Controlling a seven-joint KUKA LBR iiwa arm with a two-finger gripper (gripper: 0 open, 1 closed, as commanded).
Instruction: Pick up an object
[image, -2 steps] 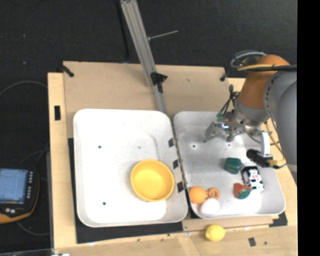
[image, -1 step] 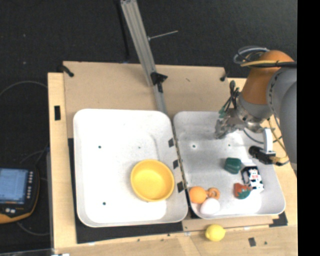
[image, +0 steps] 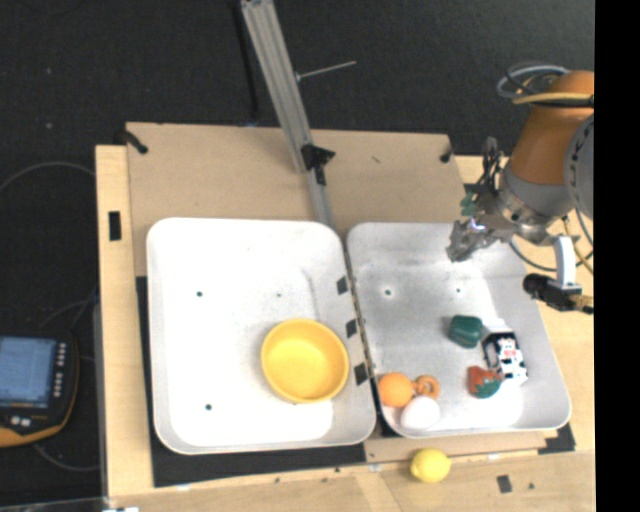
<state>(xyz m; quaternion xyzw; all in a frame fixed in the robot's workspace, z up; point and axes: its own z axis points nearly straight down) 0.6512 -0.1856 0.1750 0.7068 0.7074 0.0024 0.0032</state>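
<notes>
The pincer (image: 466, 243) hung over the upper part of the right bin (image: 400, 260), at about one o'clock in the view; whether it was open or closed could not be told, and nothing showed in its grip. The nearest candidate, a dark green object (image: 465, 330), lay toward six o'clock from it, well apart. Farther on at six sat an orange ball (image: 395, 388) touching a white egg (image: 421, 412). A yellow bowl (image: 304, 360) rested in the left bin (image: 220, 270).
</notes>
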